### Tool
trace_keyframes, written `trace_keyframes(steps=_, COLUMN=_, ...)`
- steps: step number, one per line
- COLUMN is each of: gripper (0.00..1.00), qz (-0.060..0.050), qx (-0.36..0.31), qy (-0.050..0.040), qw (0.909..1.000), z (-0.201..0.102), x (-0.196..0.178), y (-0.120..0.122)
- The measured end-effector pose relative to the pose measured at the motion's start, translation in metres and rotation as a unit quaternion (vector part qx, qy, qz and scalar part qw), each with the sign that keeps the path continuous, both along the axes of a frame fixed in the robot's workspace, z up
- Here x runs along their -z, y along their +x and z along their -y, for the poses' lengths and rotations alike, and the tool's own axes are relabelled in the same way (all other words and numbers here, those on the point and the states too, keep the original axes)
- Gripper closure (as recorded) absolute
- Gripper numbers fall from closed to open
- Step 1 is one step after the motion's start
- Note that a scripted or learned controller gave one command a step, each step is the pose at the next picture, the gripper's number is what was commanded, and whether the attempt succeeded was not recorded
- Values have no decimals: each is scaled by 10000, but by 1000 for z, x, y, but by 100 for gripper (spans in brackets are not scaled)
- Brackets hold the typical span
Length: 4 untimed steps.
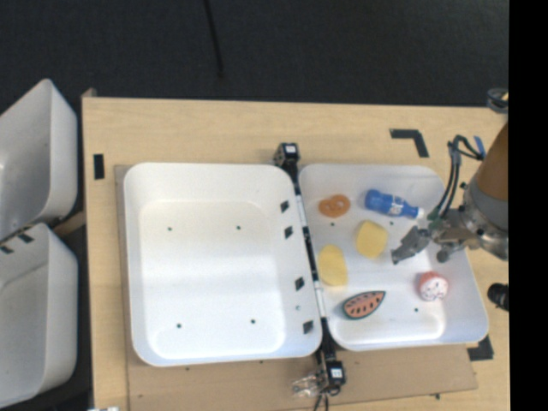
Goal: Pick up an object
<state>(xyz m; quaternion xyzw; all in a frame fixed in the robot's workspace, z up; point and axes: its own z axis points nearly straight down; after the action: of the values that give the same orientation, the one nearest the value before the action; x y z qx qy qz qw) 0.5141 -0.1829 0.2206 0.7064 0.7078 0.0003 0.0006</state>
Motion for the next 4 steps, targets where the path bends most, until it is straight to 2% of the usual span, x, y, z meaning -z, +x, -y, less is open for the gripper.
trace_keyframes(steps=1, gripper=0, qz=51, qx=-14, qy=-32, qw=10000, z=-17, x=122, y=66)
trace_keyframes(steps=2, gripper=0, qz=-62, qx=-17, qy=54, qw=10000, z=36, x=112, y=152)
trace_keyframes(steps=3, gripper=0, qz=51, qx=-14, qy=-32, qw=10000, z=-16, x=114, y=141)
trace_keyframes(steps=4, gripper=0, qz=-255, qx=70, qy=-38, qw=9996, z=-52, x=118, y=163)
